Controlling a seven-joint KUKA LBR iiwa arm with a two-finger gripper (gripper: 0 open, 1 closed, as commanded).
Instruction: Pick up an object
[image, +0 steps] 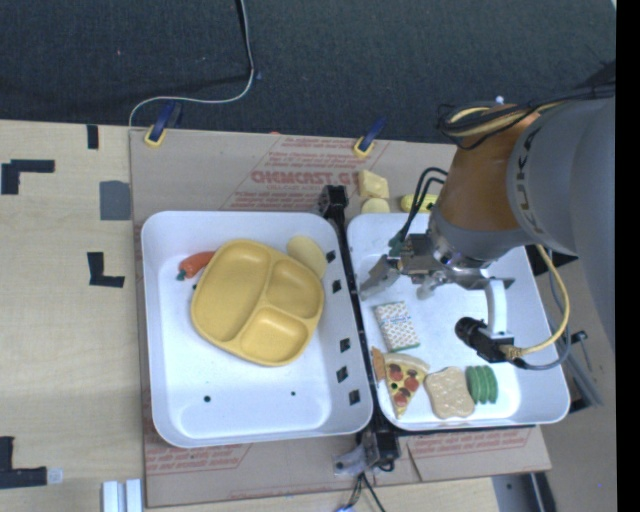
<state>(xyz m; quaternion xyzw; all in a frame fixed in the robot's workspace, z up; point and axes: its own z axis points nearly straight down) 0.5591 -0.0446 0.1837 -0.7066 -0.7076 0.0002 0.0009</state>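
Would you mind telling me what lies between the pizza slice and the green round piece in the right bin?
In the camera view, a tan toast slice lies between the pizza slice and the green round piece.

From my feed I see two bins side by side on the surface (60, 330). In the left bin (170, 400) a divided tray (258, 302) lies toward the far half, with a carrot (195, 263) tucked at its far left edge and a potato (308, 252) touching its far right corner. In the right bin (535, 395), a cracker (396, 324) lies near the left wall; nearer me sit a pizza slice (400, 380), a piece of toast (449, 392) and a cucumber slice (482, 383) in a row, left to right. The claw (405, 275) hangs just behind the cracker.
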